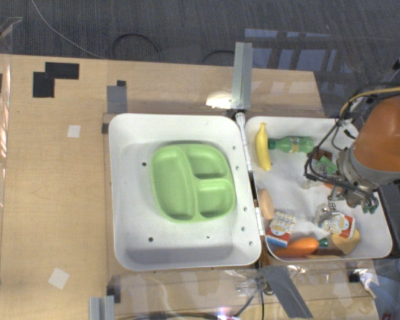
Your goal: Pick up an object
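The bench (67, 199) bears two shallow white bins set side by side. The left bin (130, 245) is the larger in view and holds one thing, a green divided plate (190, 182) with three compartments, lying flat near its middle. The right bin (287, 129) holds the clutter.

One grey arm (387, 139) with its orange band reaches in from the right and hangs over the right half of the right bin, trailing dark cables. Its gripper (328, 212) points down near the bin's lower right, just above or beside a small carton; whether its fingers are spread or pressed together cannot be told from this slant, and nothing is plainly pinched between them.

In the right bin, counted: one green bottle (290, 143) lying on its side near the top edge; one yellow banana (261, 147) just left of it, along the left wall; one pale oblong item (265, 204), possibly a bread roll, lower on the same wall; two small red-and-white cartons, one (280, 227) at lower left and one (341, 225) beneath the gripper; one orange carrot (298, 247) along the bottom wall; one tan wedge (347, 243) at the lower right corner.
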{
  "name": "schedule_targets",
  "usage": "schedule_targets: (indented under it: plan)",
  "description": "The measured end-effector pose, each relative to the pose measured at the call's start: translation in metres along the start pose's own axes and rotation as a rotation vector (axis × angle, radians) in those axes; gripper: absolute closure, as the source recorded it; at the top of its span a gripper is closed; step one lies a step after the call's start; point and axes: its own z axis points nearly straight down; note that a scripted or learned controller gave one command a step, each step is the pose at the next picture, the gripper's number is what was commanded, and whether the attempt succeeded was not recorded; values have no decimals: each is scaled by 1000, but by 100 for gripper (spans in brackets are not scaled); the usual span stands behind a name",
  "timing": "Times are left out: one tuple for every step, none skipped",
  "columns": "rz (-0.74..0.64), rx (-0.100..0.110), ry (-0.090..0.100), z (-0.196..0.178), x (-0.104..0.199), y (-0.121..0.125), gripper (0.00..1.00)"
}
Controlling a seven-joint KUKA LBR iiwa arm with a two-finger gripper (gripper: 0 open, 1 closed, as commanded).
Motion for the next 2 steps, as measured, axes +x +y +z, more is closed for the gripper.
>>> schedule_targets:
  plan:
    - [-194, 0, -3, -2, 21, 56, 0]
    - [-507, 0, -2, -1, 6, 21, 0]
